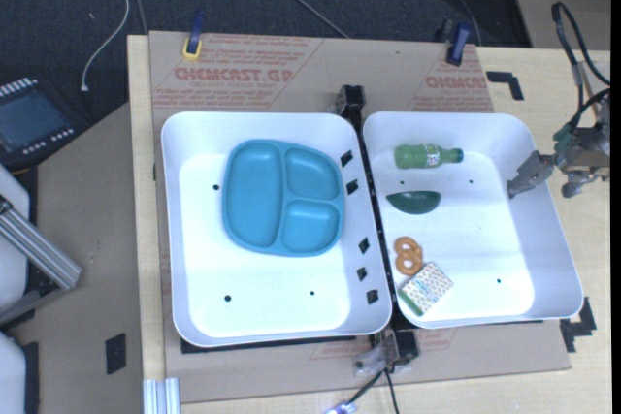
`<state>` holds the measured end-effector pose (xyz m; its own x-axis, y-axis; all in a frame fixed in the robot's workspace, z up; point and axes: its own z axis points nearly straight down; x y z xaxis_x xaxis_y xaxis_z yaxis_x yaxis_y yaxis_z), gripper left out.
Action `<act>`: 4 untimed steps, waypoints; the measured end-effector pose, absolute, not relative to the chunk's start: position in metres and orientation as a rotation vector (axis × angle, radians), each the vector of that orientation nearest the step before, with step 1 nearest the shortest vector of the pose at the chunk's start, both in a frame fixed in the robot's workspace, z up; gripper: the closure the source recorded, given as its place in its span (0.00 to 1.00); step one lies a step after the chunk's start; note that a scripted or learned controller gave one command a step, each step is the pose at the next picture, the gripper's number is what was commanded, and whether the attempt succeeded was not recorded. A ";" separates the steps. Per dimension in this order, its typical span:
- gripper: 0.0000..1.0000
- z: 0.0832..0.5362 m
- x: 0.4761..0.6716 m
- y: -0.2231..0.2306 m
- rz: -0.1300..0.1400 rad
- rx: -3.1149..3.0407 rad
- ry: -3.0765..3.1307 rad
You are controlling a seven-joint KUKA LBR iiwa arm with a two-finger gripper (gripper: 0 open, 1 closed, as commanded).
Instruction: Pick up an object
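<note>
Here the green bottle (pixel 428 155) lies on its side in the right bin (pixel 543 257) — below it a dark green bowl (pixel 414 201), a pretzel (pixel 408 254), a patterned packet (pixel 427 287). The pincer (pixel 543 175) hovers at that bin's right rim, fingers spread, gripping nothing.

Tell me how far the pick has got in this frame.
Nothing looks done: the bottle, bowl, pretzel and packet all lie in the right bin, and the blue plate lies in the left one. In hand: the gripper sits at the right bin's far edge, holding nothing. Left: reach, grasp and lift.
</note>
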<state>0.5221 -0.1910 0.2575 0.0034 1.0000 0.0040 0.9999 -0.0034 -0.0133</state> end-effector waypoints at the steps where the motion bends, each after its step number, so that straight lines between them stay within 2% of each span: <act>1: 0.00 0.264 0.524 -0.190 0.000 -2.220 -2.221; 2: 0.00 0.217 0.517 -0.185 0.002 -2.218 -2.218; 4: 0.00 0.116 0.524 -0.194 0.004 -2.217 -2.216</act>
